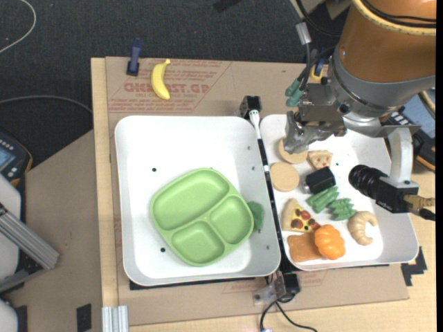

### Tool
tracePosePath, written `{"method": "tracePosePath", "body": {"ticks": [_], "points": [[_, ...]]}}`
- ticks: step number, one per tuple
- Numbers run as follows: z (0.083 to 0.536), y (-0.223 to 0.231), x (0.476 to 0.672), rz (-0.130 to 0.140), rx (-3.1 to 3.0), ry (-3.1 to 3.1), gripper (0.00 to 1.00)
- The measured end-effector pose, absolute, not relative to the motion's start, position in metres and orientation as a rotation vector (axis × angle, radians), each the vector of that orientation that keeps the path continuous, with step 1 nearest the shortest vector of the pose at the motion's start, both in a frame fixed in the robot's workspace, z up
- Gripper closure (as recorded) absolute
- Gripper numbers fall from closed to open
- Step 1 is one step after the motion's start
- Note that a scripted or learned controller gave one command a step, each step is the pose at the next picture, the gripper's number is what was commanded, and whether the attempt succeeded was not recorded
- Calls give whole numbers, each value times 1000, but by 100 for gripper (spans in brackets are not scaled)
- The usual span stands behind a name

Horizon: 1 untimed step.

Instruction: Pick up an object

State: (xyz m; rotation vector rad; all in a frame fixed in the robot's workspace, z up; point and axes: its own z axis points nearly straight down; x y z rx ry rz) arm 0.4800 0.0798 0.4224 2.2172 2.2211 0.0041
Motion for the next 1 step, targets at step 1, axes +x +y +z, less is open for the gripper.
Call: {"method": "tracePosePath", "body": {"ticks": [1], "points": [[432,80,481,6,2215,2221,100]]}}
